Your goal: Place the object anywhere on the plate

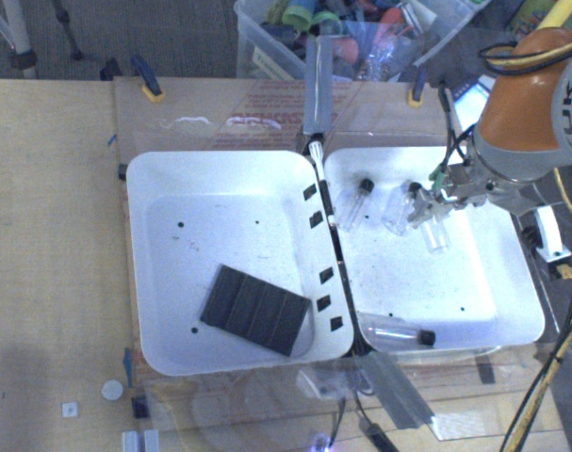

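Observation:
The plate (255, 311) is a dark grey ribbed rectangle lying at a slant in the front of the left bin (172, 182). In the right bin (493, 281) lie clear plastic tubes with black caps. One tube (353, 205) rests near the divider at the back. Another tube (396, 213) lies just left of my gripper (427, 210). A third tube (399, 332) lies along the front wall. My gripper hangs low over the back middle of the right bin, with a pale clear shape (436, 237) right below it.
A metal divider bar (328, 243) with black clips runs between the two bins. A clear crate of coloured toys (361, 8) stands behind the bins. Small bits lie on the bench at the front left (111, 390).

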You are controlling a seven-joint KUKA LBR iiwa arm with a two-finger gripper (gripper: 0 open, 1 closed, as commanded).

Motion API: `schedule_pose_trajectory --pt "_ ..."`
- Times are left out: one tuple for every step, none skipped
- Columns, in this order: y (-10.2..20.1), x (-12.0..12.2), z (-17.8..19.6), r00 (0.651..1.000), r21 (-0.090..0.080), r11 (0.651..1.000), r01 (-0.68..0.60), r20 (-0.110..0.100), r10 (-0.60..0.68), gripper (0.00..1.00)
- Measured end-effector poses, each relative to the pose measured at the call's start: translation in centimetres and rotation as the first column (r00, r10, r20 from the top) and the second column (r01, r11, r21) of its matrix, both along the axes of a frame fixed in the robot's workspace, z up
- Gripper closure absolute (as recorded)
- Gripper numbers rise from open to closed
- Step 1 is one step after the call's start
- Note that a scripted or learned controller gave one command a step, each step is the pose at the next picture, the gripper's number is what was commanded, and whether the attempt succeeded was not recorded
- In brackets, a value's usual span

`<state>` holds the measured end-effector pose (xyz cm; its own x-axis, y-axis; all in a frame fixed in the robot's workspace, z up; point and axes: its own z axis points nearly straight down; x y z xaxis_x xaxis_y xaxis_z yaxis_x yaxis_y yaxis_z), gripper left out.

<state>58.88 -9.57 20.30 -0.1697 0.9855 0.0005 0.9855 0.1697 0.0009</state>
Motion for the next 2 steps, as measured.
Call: schedule_pose_trajectory --pt "11.0 -1.3 9.5 1.0 -0.001 1.0 0.002 -0.001 -0.002 1.0" --pt "16.9 0.8 3.7 1.0 0.0 1.0 -0.014 -0.005 0.014 1.0"
